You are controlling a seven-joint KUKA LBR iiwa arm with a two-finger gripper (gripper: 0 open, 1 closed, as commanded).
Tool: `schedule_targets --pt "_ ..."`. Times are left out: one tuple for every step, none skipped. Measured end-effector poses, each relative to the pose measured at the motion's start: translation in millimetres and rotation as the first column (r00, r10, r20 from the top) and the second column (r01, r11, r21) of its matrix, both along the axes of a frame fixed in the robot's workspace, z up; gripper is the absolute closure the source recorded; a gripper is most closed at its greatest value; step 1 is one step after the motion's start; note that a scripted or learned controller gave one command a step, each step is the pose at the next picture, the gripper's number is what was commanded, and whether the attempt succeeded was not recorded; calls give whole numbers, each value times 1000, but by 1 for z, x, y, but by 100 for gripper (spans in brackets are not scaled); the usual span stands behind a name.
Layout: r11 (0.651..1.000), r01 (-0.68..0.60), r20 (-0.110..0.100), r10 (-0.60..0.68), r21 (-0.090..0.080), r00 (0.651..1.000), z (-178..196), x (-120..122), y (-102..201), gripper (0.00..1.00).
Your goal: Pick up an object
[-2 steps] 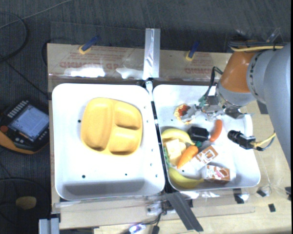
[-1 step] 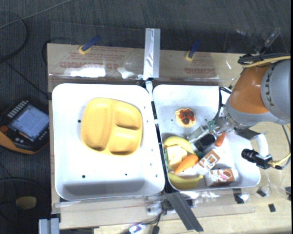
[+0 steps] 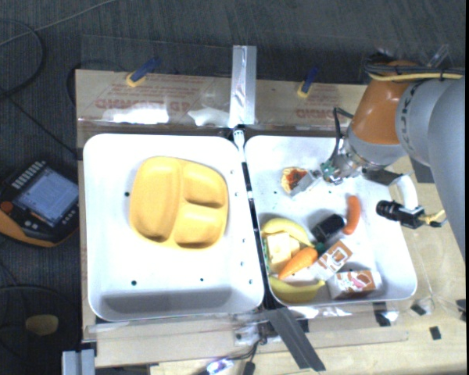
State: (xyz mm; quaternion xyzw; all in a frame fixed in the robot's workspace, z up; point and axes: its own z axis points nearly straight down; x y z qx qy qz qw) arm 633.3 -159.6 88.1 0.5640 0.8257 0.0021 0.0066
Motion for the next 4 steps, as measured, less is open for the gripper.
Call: schedule_targets --pt "1000 -7 -14 6 -3 1000 -1 36 35 0" --pt "1000 -9 -7 9 -4 1000 7 38 36 100" --pt "1000 -10 -13 10 -2 1000 6 37 37 0" --pt "999 -42 -2 42 1 999 1 -20 28 0"
